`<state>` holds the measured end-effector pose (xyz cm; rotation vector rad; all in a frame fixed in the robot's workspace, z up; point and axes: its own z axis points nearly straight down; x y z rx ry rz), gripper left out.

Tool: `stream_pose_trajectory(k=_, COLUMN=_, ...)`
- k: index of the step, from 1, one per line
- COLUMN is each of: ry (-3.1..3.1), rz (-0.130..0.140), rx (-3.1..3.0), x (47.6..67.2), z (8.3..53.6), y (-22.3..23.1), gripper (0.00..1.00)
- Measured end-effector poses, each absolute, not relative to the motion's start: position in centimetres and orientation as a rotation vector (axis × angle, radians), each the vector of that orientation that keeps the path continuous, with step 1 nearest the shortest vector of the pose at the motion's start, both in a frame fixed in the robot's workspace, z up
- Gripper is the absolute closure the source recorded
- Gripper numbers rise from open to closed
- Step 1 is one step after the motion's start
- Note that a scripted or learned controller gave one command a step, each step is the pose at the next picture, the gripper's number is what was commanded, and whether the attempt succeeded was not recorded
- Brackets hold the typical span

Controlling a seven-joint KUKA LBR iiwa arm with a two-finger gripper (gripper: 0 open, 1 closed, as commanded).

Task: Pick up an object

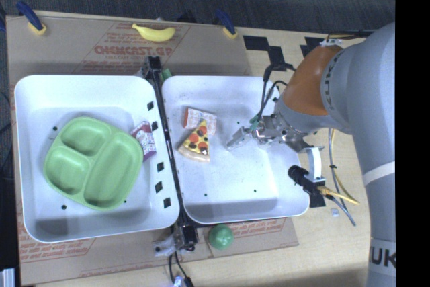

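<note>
1. Camera view: the left white plastic bin (27, 165) holds a green three-compartment plate (93, 161) with a small dark red wrapped packet (144, 138) just at its right.
2. A yellow toy banana (154, 31) lies on the cardboard-covered worktop (67, 50) beyond the bins; a green ball (220, 236) sits at the near edge.
3. In the right white bin (228, 201), a toy pizza slice (196, 142) touches an orange-and-white card (200, 119).
4. The claw (236, 138), fingers slightly apart and holding nothing, is just right of the slice.
</note>
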<state>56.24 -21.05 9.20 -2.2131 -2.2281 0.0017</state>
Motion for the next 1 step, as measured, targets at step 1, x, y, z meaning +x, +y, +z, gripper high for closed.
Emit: stream_pose_trajectory(k=1, ry=-2.23, rz=0.002, rx=-2.212, x=62.8, z=9.2, y=-13.22, gripper=0.0)
